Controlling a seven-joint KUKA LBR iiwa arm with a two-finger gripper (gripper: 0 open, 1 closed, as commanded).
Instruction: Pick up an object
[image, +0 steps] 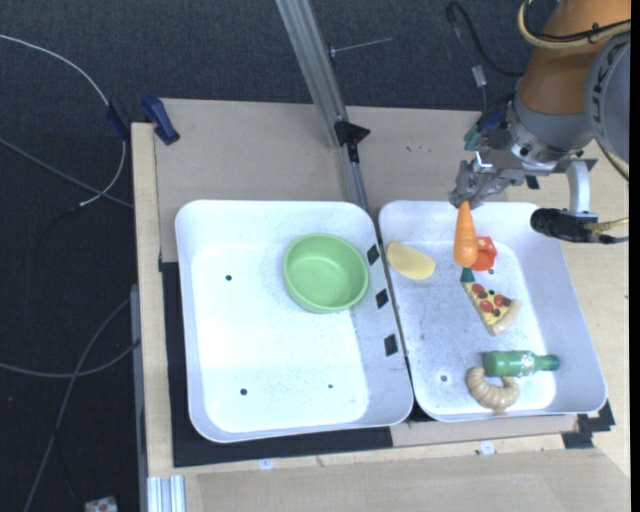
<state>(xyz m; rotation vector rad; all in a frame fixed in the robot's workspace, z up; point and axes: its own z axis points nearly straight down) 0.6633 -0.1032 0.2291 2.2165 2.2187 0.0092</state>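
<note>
My fingers (470, 196) pinch the top of the orange carrot (465, 236). It hangs straight down over the right bin (570, 300).

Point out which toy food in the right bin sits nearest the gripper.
The orange carrot, hanging upright right under the gripper; the pizza slice and green bottle lie farther off.

Wooden bench (250, 150) bears left bin (200, 330), right bin (575, 330).
</note>
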